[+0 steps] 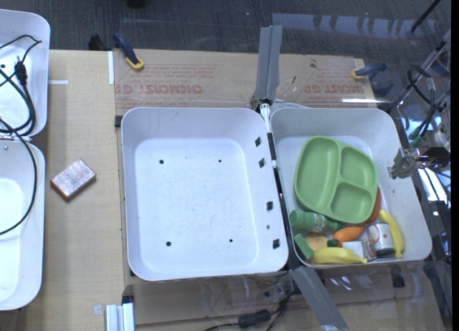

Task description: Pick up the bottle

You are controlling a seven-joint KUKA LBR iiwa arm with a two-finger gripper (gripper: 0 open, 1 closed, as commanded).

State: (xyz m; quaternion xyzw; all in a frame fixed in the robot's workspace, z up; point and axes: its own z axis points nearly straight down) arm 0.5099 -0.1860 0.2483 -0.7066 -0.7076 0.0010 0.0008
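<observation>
A green plastic bottle (310, 220) lies on its side in the right bin (287, 150), near the front left corner. It rests just under the front rim of a green divided plate (336, 178) that takes up most of that bin. Crowded against the bottle are a yellow banana (337, 256), an orange carrot (349, 234) and a small white container with a red label (378, 239).
The left bin (136, 179) stands beside the right one, with a row of small black clips (270, 179) along the shared wall. A small patterned box (72, 179) lies on the bench at the left. Cables and a metal fitting (407, 162) crowd the right bin's right rim.
</observation>
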